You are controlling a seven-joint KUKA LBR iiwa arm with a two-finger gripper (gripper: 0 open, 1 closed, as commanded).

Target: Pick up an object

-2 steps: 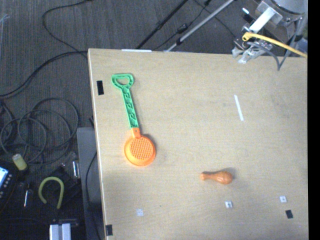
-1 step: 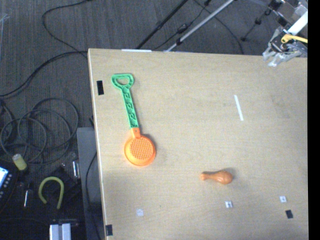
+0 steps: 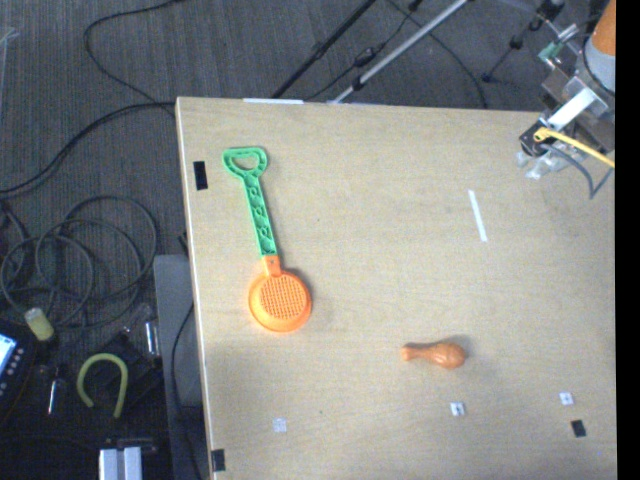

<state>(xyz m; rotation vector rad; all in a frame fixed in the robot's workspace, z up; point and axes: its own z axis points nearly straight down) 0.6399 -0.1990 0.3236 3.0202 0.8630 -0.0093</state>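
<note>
Overhead: tan bench (image 3: 400, 268) | grey carpet (image 3: 90, 68) | black cables (image 3: 80, 238)

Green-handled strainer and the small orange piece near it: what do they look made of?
The strainer looks like moulded plastic: flat saturated green handle with cut-out holes, orange mesh-patterned round head, matte finish. The small orange piece, shaped like a toy drumstick, looks like smooth plastic or rubber with a faint sheen; too small to tell which.
</note>
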